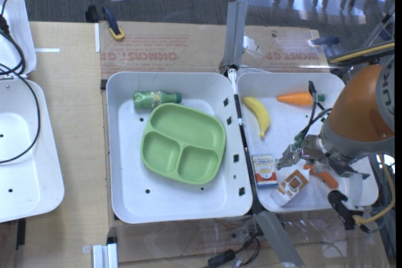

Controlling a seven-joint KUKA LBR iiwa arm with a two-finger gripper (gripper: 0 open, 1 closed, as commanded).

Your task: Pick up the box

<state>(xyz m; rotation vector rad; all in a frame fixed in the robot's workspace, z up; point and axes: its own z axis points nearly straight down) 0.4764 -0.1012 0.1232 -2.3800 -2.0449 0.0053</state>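
Metal-grey claw (300, 157) hangs low in the right bin (286, 86); whether it is open or closed cannot be told. Just below the claw, the box (291, 186) lies tilted on the bin floor, near the bin's front edge. A second carton (264, 171) lies just left of the claw. Judgement: the box is not yet grasped or lifted; the grasp and lift remain.
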